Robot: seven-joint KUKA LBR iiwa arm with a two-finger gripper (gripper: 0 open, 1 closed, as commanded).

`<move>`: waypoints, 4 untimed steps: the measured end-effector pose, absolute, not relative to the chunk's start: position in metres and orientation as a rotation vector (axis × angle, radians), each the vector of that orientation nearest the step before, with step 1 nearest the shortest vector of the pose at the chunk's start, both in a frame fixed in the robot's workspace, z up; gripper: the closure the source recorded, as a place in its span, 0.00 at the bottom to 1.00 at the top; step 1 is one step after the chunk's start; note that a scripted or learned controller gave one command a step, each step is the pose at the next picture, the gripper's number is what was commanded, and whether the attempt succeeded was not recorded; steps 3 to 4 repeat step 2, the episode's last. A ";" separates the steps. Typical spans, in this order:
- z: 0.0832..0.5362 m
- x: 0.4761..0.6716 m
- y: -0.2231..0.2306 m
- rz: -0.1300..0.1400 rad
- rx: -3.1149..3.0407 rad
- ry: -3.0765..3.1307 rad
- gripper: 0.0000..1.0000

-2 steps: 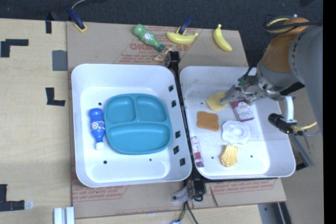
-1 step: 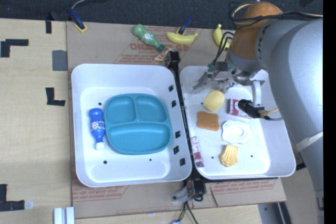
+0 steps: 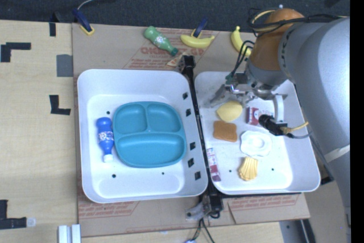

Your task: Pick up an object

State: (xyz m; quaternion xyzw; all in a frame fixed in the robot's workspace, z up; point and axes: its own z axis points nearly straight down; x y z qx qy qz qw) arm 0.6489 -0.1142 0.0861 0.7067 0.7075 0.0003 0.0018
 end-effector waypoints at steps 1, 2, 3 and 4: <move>0.086 0.637 -0.094 0.000 2.218 2.221 0.00; 0.095 0.637 -0.094 0.000 2.218 2.221 1.00; 0.095 0.637 -0.094 0.000 2.218 2.221 1.00; 0.095 0.637 -0.094 0.000 2.218 2.221 1.00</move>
